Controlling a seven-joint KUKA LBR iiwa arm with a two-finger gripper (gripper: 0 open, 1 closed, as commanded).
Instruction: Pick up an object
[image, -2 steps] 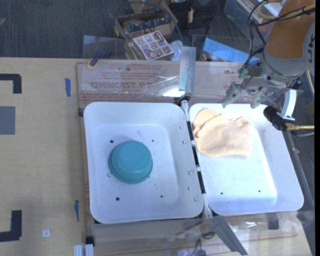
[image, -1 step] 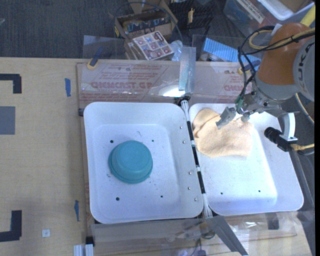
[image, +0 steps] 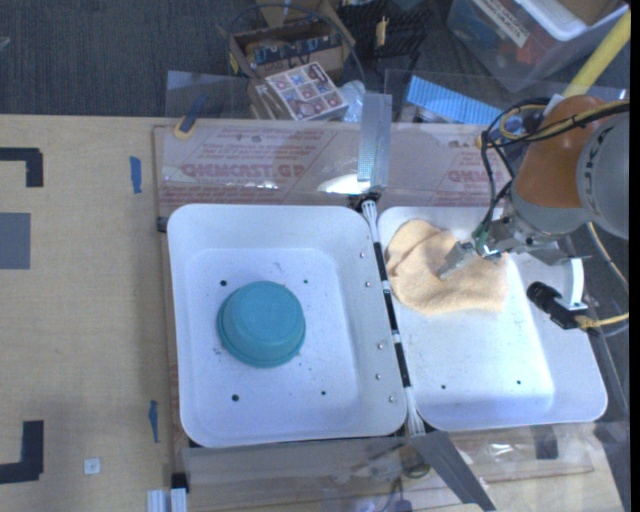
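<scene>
Cloth and gripper: the crumpled pale yellow cloth (image: 440, 270) lies in the far left part of the right shallow white bin (image: 520, 385); the two-finger gripper (image: 452, 264) is down on top of it, near the cloth's right half, its tips against the fabric.
Gripper state: the dark fingers point left and down into the cloth; whether they are spread or pressed together cannot be told from this slant, and no fabric shows clearly between them.
Cloth look: soft, bunched, rounded at the far left corner, flatter toward the near right, with folds and shadowed creases.
Arm: grey with an orange band (image: 550, 150), reaching in from the right over the far edge of the right bin.
Other object: a round teal plastic bowl (image: 262, 322), upside down, sits near the middle of the left shallow white bin (image: 200, 240), well apart from the gripper.
Bins: side by side, touching along a hinged middle seam.
</scene>
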